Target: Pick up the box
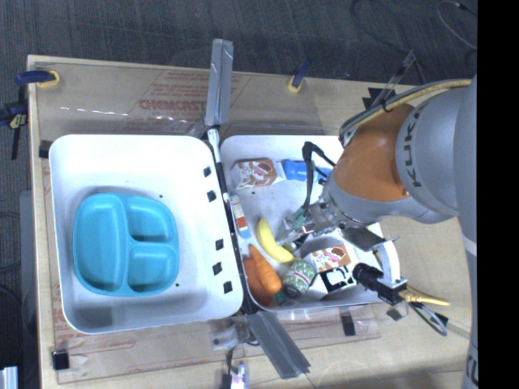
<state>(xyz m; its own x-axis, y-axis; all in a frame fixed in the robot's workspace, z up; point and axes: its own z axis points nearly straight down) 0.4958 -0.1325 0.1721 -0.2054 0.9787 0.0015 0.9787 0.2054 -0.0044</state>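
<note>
A small white box with a brown picture lies at the far left of the right bin. Another small printed carton lies near the bin's front right, just below my wrist. My gripper hangs low over the middle of the right bin, right of the banana and well in front of the white box. The orange-banded wrist hides the bin's right part.
In the right bin there are also a carrot, a green can, a blue item at the back and a black-and-white piece. The left bin holds a blue divided plate.
</note>
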